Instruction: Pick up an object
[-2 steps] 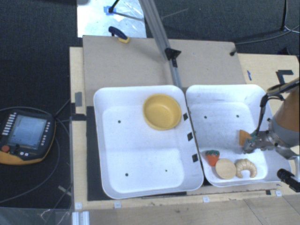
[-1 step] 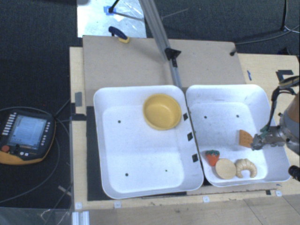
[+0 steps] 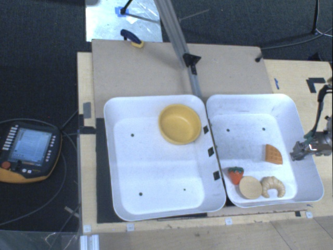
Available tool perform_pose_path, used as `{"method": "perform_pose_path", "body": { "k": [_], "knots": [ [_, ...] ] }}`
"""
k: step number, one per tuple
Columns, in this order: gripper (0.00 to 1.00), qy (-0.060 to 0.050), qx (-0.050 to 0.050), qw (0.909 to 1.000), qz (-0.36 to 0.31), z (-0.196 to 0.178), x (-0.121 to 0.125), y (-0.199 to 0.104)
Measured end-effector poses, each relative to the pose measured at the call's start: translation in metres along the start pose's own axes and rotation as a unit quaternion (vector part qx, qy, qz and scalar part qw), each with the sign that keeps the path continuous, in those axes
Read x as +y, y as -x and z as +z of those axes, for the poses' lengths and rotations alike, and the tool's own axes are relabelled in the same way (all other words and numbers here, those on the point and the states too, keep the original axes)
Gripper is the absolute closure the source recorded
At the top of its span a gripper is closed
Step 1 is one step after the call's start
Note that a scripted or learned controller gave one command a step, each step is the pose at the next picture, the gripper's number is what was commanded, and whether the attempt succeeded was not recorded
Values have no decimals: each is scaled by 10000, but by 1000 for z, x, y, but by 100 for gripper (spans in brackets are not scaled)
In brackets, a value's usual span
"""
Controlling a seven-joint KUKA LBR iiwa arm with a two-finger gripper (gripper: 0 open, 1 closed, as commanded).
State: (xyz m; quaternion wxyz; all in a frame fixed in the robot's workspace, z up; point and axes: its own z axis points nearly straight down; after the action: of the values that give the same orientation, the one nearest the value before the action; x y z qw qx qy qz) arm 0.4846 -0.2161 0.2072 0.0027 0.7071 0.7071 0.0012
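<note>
The bench carries 2 white bins side by side. The left bin (image 3: pixel 156 191) has a yellow bowl (image 3: pixel 180 124) sitting near its far right corner. The right bin (image 3: pixel 250 108) has 4 small things gathered toward its near right part: an orange waffle wedge (image 3: pixel 273 154) closest to the right wall, and along the near edge a croissant (image 3: pixel 273 186), a pale round biscuit (image 3: pixel 250 187) touching the croissant's left side, and a small carrot (image 3: pixel 235 175) with a green top just left of the biscuit. The gripper (image 3: pixel 307 150) hangs at the right rim of the right bin, at the frame's edge, small and blurred; how far its jaws stand apart cannot be told, and nothing can be seen in it. The waffle wedge lies just left of it, near but apart; the croissant lies below-left of it, the biscuit and carrot farther left, and the bowl is well apart in the other bin. A handheld control pad (image 3: pixel 28 150) rests on the dark floor left of the bench.
</note>
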Motion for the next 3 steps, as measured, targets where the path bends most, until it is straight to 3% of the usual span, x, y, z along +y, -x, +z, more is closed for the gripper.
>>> {"method": "perform_pose_path", "body": {
  "k": [1, 3],
  "knots": [
    [100, -16, 6, 10000, -3, -18, 1, 0],
    [100, -26, 16, 10000, -24, -17, 29, -99]
  ]
}}
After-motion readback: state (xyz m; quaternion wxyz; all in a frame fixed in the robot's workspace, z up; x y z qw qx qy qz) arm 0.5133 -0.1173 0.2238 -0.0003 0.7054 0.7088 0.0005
